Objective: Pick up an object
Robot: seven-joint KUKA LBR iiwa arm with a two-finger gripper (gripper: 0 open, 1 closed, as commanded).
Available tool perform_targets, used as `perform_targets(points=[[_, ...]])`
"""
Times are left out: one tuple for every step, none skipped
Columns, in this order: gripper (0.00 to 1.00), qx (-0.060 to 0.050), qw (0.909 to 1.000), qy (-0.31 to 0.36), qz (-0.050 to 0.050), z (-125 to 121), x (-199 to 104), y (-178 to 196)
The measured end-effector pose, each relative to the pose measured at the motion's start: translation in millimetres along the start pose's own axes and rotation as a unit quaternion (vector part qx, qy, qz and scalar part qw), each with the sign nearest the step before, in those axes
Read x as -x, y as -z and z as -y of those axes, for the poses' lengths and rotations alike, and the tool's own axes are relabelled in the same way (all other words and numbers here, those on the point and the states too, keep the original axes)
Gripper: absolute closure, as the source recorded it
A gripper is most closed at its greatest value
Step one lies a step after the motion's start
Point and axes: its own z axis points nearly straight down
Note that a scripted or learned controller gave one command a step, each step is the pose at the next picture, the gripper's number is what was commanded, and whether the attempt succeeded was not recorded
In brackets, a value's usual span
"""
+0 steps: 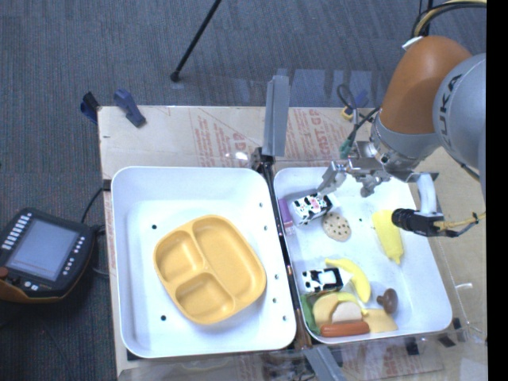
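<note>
My gripper (349, 181) hangs over the far part of the right bin (432, 280), its two fingers spread apart with nothing between them, so it is open. Just below and left of it lies a cow-patterned carton (311, 206), close to the left fingertip. A round cookie (336, 227) sits beside the carton. A yellow banana-shaped piece (388, 235) lies to the right, under the arm's black fitting.
The near end of the right bin holds a second cow-patterned carton (321, 279), a yellow banana (354, 278), a brown piece (387, 298), a hot dog (343, 329) and other toy food. A yellow divided plate (208, 268) lies in the left bin (135, 205).
</note>
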Motion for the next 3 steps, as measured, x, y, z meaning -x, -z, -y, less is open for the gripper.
perform_targets(points=[[0.00, 0.012, 0.9994, -0.033, 0.000, -19, 9, -92], [0.00, 0.012, 0.9981, -0.060, -0.003, -24, 6, -105], [1.00, 0.005, 0.9980, -0.063, 0.000, -21, 11, -94]])
